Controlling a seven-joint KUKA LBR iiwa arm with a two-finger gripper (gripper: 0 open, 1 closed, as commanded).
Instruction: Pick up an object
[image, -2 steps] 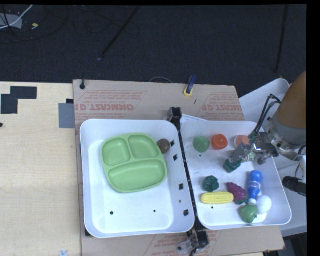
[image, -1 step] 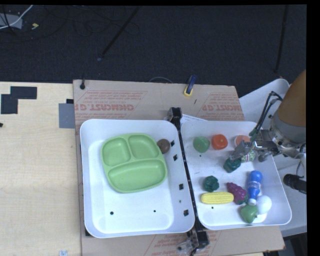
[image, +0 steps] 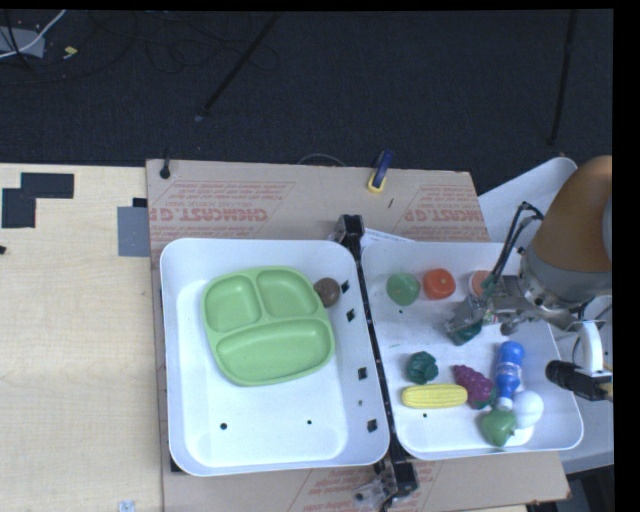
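Two white bins sit side by side on the bench: the left bin (image: 190, 420) holds one green divided plate (image: 268, 325) and one small brown ball (image: 327, 291). The right bin (image: 440, 440) holds some nine small toys, among them one yellow corn cob (image: 434, 396), one purple grape cluster (image: 474, 382) and one orange ball (image: 438, 284). The end effector (image: 470, 325) hangs low over a teal piece (image: 463, 334); whether it grips anything cannot be told. The arm's bulk hides the bin's right edge.

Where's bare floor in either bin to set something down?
Left bin: bare floor below the green divided plate, toward the near wall. Right bin: crowded; a small bare gap only between the green ball and the corn.
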